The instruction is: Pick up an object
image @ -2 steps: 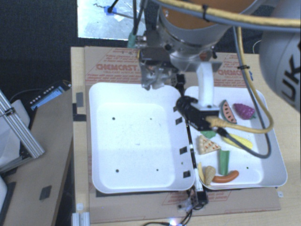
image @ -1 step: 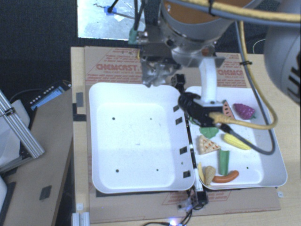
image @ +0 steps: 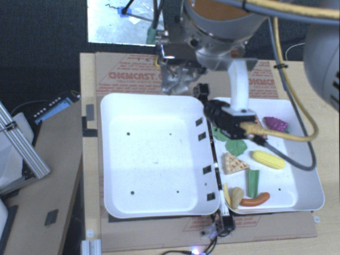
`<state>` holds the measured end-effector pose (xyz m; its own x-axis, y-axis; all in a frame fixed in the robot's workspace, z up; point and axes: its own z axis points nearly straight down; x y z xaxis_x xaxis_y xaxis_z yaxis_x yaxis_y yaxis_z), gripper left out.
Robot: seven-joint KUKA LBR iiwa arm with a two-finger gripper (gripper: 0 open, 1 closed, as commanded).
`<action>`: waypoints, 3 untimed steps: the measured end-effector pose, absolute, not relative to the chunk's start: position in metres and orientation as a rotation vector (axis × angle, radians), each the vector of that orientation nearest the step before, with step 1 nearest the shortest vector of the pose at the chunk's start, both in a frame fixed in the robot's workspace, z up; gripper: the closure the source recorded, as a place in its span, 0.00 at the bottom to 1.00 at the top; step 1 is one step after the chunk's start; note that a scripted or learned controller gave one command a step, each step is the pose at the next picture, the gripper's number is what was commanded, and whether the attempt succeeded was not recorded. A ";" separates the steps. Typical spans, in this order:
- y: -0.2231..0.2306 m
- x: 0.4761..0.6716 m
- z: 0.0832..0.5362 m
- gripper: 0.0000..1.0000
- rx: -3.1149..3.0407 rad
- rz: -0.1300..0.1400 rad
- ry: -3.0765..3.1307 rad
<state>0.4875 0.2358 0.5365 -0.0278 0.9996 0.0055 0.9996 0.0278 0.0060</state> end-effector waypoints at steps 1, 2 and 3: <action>0.236 0.488 0.547 1.00 2.184 0.015 2.258; 0.236 0.488 0.558 1.00 2.178 0.018 2.264; 0.237 0.488 0.570 1.00 2.171 0.021 2.269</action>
<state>0.4881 0.2366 0.5695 -0.0441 0.9990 0.0089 0.9990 0.0440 0.0102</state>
